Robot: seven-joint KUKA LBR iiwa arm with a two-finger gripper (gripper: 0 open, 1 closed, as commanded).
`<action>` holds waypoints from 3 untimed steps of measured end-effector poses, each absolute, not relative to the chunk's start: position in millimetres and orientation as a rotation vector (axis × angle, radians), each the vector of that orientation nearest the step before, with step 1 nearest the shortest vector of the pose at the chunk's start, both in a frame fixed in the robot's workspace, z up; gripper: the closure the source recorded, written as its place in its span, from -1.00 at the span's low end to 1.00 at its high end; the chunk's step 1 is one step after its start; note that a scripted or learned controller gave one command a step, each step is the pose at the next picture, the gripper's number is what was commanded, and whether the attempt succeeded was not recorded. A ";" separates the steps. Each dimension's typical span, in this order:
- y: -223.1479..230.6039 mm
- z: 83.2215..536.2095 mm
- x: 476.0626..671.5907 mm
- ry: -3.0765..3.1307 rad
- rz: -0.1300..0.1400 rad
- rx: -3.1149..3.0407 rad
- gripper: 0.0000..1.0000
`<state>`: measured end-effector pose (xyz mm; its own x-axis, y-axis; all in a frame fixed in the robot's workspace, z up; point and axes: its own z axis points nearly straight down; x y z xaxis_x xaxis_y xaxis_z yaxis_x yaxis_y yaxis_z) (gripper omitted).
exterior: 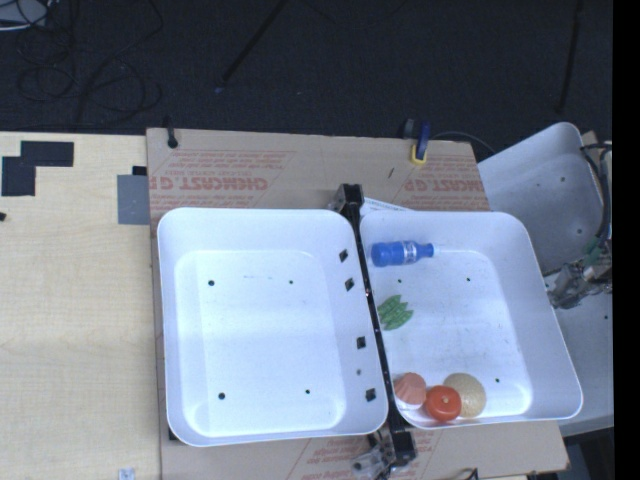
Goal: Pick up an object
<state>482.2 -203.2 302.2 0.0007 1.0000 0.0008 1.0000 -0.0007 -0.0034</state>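
Observation:
The right bin holds all the loose objects. A blue bottle lies on its side near the bin's back left, cap pointing right. A small green leafy piece rests beside the divider, about mid-bin. In the front corner three small round items sit packed together: a pinkish-orange one, a red one and a tan one.
The left bin stands beside the right one, with a black clamp rail between them. Both sit on a cardboard sheet. A pale grey panel and a metal fitting with cables lie off the right bin's edge.

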 end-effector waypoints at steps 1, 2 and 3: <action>-213.6 276.2 475.4 -2.217 0.003 -2.220 1.00; -214.0 278.8 475.6 -2.217 0.001 -2.224 1.00; -212.8 262.2 475.6 -2.217 0.003 -2.221 1.00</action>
<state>475.6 -212.8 262.2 0.0018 1.0000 0.0015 1.0000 -0.0018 -0.0042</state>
